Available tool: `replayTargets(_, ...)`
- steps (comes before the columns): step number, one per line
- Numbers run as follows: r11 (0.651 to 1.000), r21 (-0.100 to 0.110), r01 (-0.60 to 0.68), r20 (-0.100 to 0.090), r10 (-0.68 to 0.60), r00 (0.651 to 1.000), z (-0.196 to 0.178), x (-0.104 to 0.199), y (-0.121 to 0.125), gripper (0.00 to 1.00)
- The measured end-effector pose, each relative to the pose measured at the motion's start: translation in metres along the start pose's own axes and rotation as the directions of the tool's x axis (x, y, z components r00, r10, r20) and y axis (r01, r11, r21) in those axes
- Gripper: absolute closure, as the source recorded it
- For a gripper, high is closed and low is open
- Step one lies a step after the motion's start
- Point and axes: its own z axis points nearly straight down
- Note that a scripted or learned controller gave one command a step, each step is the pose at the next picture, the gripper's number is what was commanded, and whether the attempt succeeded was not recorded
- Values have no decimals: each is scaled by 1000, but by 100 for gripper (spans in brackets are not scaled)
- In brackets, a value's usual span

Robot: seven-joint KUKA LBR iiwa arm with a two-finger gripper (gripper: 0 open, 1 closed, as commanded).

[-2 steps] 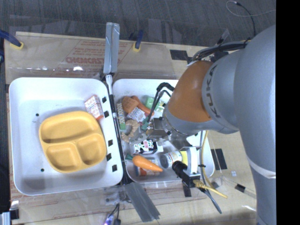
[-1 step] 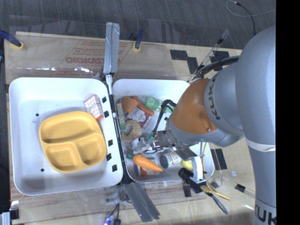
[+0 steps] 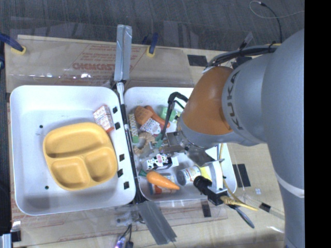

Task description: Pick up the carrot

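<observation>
- I am seeing the carrot [image 3: 162, 180] lying near the front edge of the right bin [image 3: 231, 182].
- The arm [image 3: 227, 112] is hanging over that bin; I cannot tell the pincer's state.
- A yellow tray [image 3: 78, 154] is sitting in the left bin [image 3: 26, 138].

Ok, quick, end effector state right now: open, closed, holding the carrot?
End effector: cannot be told; it sits low over the right bin, under the wrist. The carrot lies in the bin, not held.
</observation>
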Motion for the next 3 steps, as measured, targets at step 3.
replayTargets(3,1000,0,0,0,0,1000,0,0,0,0)
